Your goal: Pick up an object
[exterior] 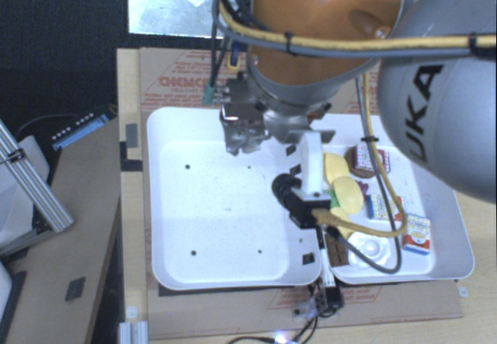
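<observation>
I am seeing the grey metal hand [245, 135] hovering over the shallow white left bin [175, 257]; I cannot tell its state. Nothing is looking picked, so the yellow rounded objects [342, 179] are waiting.

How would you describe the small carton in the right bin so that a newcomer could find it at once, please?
Start at the right bin, the one crowded with items. Follow its near right side to the carton, lying beside the white cup. It is the boxy white item with red and blue print, unlike the rounded yellow fruit further left.
</observation>
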{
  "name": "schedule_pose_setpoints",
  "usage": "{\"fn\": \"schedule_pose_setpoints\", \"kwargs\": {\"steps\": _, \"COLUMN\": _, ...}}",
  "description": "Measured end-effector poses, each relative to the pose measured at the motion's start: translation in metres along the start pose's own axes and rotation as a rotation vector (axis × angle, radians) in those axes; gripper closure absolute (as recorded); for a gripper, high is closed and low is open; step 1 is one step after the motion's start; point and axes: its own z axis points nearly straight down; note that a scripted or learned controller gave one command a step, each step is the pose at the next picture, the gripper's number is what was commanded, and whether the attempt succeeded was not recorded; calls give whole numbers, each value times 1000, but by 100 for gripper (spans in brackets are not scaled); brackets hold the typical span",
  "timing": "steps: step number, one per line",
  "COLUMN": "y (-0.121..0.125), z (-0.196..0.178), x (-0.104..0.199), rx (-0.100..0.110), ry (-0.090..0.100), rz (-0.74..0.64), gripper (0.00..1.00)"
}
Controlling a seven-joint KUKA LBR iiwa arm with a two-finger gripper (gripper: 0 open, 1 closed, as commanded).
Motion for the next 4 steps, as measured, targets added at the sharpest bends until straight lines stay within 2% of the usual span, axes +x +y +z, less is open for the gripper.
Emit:
{"fn": "schedule_pose_setpoints", "kwargs": {"steps": 3, "y": -1, "z": -74, "x": 8, "rx": 2, "ry": -2, "rz": 6, "gripper": 100}}
{"fn": "schedule_pose_setpoints", "kwargs": {"steps": 4, "y": 77, "z": -82, "x": -68, "rx": -1, "ry": -5, "rz": 19, "gripper": 100}}
